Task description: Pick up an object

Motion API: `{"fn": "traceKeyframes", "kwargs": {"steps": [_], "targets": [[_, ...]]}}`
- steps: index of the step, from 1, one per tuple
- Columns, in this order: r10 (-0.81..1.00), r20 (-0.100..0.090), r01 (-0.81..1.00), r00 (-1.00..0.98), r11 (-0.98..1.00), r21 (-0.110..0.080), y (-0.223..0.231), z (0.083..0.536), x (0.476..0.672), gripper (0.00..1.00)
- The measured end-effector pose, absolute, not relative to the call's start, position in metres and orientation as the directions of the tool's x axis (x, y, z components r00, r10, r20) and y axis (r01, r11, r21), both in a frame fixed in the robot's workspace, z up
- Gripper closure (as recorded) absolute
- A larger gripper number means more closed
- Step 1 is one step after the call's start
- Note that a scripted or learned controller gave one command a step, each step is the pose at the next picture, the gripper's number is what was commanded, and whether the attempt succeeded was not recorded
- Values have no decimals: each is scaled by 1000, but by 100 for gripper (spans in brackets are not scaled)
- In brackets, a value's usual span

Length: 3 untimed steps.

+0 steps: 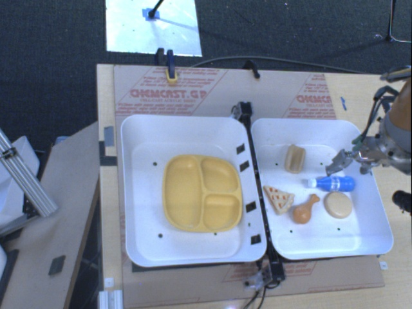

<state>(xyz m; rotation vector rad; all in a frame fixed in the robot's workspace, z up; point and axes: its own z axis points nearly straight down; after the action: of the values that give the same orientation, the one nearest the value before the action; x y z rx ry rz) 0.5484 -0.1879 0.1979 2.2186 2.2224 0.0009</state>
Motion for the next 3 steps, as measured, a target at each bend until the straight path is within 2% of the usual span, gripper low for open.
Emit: {"fn": "traceKeyframes", "kwargs": {"steps": [1, 2, 3], "targets": [[1000, 1, 1000, -2, 2, -1, -183, 141, 541, 0], [1000, -1, 1000, -2, 2, 3, -184, 154, 542, 100], [1000, -2, 1000, -2, 2, 6, -187, 199, 539, 100]]}}
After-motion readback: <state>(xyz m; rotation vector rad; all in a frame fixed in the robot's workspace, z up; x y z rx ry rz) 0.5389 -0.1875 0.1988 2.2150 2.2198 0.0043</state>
